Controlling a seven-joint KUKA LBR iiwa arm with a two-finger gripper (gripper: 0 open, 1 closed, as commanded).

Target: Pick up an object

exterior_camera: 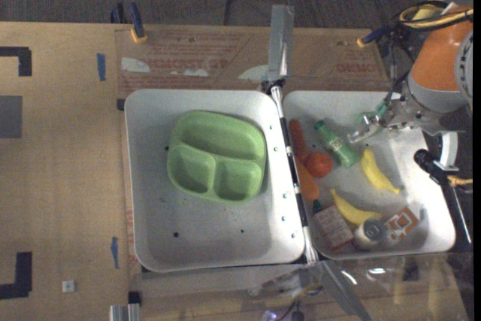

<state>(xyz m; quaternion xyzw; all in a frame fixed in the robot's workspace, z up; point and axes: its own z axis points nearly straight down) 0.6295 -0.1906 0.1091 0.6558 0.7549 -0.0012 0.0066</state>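
The right bin (436,237) holds several items. A green bottle (336,143) lies near its middle, with a red tomato (319,164) just below it. One yellow banana (378,171) lies to the right of them and a second banana (353,211) sits nearer the front. My gripper (362,130) hangs over the bin's back half, just right of the green bottle's top and above the upper banana. I see nothing held in it.
Along the right bin's left wall lie an orange-red sausage shape (298,137) and an orange piece (308,185). At the front sit a small brown box (333,228), a white can (369,234) and an orange packet (403,222). The left bin (150,237) holds a green divided plate (218,156).
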